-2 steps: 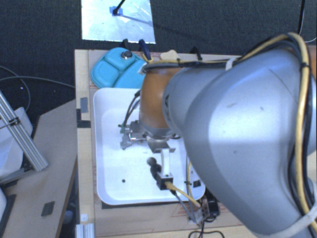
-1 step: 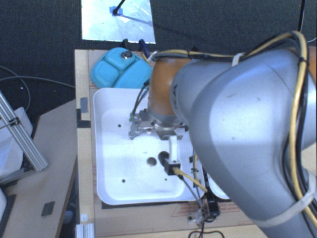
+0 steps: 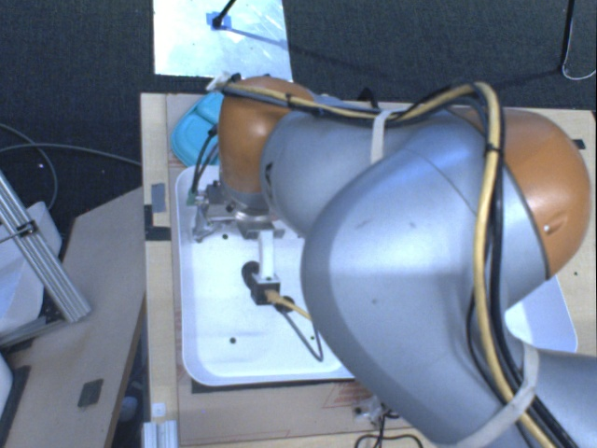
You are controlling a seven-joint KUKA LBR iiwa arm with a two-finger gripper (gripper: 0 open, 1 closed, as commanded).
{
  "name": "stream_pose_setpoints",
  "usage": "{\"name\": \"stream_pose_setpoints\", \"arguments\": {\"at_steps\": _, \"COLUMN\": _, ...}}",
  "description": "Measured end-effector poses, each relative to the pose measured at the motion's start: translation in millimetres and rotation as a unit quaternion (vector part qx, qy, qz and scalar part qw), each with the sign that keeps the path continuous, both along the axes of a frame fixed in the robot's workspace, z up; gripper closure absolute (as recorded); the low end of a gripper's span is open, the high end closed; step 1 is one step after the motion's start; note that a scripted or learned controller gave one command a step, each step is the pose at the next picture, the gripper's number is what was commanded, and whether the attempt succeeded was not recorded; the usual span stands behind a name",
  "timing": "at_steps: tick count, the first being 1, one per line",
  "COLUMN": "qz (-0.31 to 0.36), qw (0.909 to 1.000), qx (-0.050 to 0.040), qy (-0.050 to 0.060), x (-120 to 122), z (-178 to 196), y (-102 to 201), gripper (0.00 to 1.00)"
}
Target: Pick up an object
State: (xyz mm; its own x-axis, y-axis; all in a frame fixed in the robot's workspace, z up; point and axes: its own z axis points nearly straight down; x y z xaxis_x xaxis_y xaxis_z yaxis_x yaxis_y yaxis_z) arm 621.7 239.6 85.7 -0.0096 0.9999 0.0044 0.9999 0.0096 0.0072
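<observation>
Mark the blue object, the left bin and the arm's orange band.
blue object (image 3: pixel 193 136): camera view, on its visible left part beside the arm.
left bin (image 3: pixel 219 348): camera view, on the bare floor near its front-left corner.
orange band (image 3: pixel 244 143): camera view, on its left face above the wrist.

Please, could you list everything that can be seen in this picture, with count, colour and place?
left bin: one, white, on the bench
right bin: one, white, beside it, mostly under the arm
blue object: one, light blue, at the left bin's far corner, partly hidden
bench: one, pale wood, under the bins
sheet: one, pale, beyond the bench
metal rail: one, silver, left
arm: one, grey and orange, over both bins
gripper: one, metallic, over the left bin
</observation>
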Motion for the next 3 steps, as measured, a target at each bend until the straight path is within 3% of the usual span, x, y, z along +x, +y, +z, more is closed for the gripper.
{"name": "stream_pose_setpoints", "arguments": {"at_steps": 2, "qz": -0.001, "qw": 1.0000, "qx": -0.0014, "qy": 0.001, "x": 48.1, "z": -0.1, "y": -5.0, "gripper": 0.00}}
{"name": "stream_pose_setpoints", "arguments": {"at_steps": 3, "qz": 0.001, "qw": 1.0000, "qx": -0.0018, "qy": 0.000, "x": 48.2, "z": 11.2, "y": -4.4, "gripper": 1.00}}
